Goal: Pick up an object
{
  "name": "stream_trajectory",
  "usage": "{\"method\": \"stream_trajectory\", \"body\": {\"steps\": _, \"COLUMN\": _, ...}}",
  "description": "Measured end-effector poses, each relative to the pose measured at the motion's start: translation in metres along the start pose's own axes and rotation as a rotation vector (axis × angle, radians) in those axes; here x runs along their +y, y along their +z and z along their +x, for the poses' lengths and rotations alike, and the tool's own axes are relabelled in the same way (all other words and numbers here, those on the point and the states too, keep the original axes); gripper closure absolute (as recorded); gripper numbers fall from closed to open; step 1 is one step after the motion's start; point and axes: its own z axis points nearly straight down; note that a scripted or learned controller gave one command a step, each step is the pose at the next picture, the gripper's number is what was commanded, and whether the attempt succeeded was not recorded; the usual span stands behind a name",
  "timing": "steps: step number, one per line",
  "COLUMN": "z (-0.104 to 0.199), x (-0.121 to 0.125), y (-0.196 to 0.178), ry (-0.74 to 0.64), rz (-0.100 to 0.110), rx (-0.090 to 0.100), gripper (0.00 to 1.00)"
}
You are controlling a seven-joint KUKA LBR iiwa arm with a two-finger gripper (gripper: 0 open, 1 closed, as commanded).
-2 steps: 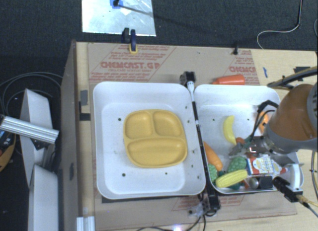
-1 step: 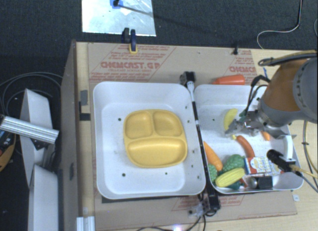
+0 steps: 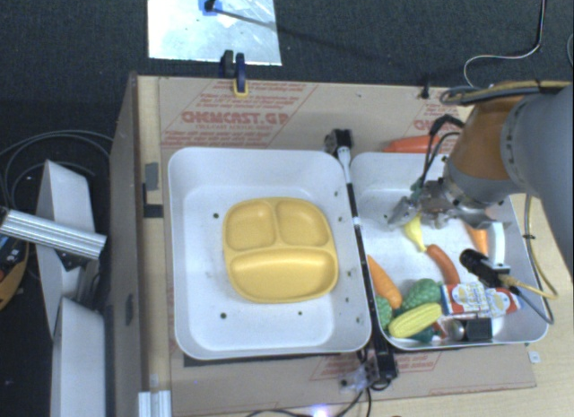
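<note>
Partly, gripper (image 3: pixel 414 213) hides banana (image 3: pixel 414 234) (fingers unclear).

A yellow divided plate (image 3: pixel 279 249) lies in the left white bin (image 3: pixel 193 254) on a cardboard-topped bench (image 3: pixel 235 112). A foil-like sheet (image 3: pixel 213 10) lies on the dark floor beyond; black cables (image 3: pixel 36 151) coil at left.

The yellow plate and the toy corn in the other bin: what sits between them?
In the camera view, between the yellow plate and the toy corn run the two bins' touching walls; past them lie an orange carrot and a green broccoli-like toy.
</note>
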Motion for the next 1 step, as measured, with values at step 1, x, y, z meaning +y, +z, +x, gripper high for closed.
{"method": "stream_trajectory", "body": {"steps": 1, "z": -0.0001, "x": 0.0009, "y": -0.0107, "ry": -0.002, "rz": -0.003, "rx": 0.000, "gripper": 1.00}}
